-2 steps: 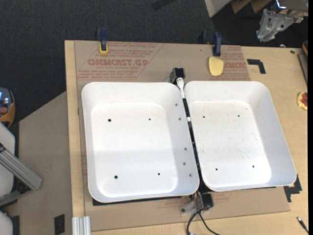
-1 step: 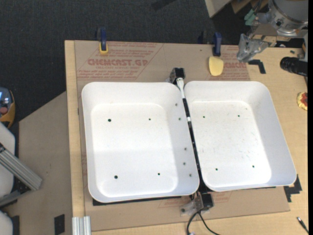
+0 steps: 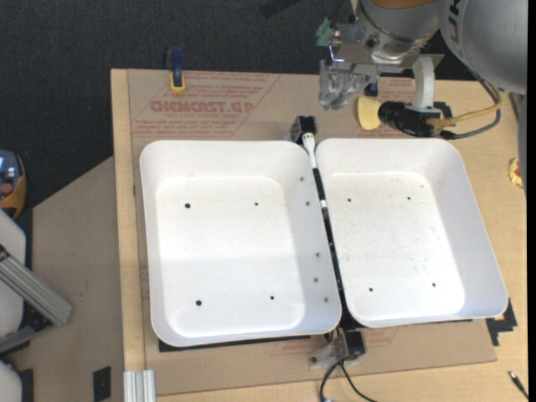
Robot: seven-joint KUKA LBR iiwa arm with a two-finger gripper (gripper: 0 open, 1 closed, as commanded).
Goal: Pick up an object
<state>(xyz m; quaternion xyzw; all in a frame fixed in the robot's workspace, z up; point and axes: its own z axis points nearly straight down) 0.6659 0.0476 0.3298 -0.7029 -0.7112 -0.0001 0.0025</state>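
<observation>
Although the gripper (image 3: 339, 90) hangs at the upper middle of the frame, past the bins' far edge, I cannot tell its state; a yellow object (image 3: 368, 113) lies on the bench just right of it, nearest for picking

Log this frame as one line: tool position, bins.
tool: raised above bench behind right shallow white plastic bin | left shallow white plastic bin: bare floor in view | pick: not done
</observation>
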